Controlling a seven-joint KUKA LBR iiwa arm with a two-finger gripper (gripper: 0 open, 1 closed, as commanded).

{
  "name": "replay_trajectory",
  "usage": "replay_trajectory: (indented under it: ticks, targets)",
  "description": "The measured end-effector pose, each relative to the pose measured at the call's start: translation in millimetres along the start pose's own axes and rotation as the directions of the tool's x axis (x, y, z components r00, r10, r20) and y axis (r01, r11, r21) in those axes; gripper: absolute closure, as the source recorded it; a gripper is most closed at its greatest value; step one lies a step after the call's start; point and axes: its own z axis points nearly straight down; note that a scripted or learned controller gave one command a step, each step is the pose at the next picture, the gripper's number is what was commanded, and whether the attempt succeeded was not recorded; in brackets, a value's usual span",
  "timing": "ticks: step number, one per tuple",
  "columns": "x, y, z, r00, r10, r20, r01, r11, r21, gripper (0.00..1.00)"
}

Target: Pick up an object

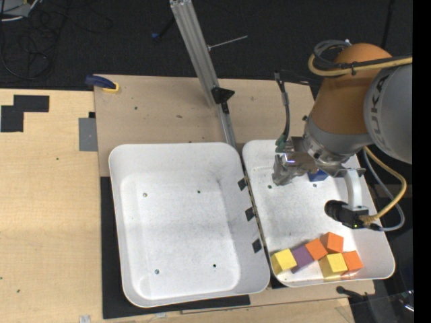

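One claw [283,177] low in right bin [296,214] | finger state: cannot tell | blue object [318,175] just right of claw | coloured blocks [322,254] well below it

A pale wooden bench [47,200] is seen from above, with a browner board [161,110] laid across its middle. Black patches [23,110] and a grey patch [87,132] are set into the pale wood at the left. A black mat [108,247] is laid under the bins. A slanted aluminium rail [199,52] is fixed at the board's far side, and a blue and yellow clamp [102,83] is placed at its far left corner. Beyond the bench a dark floor is seen, with cables [27,19] strewn at the upper left.
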Motion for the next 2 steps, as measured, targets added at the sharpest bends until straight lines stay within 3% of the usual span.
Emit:
replay_trajectory:
  ticks: [2]
  targets:
    - [97,57,13,1.000,0.000,-0.001,0.000,1.000,-0.001,1.00]
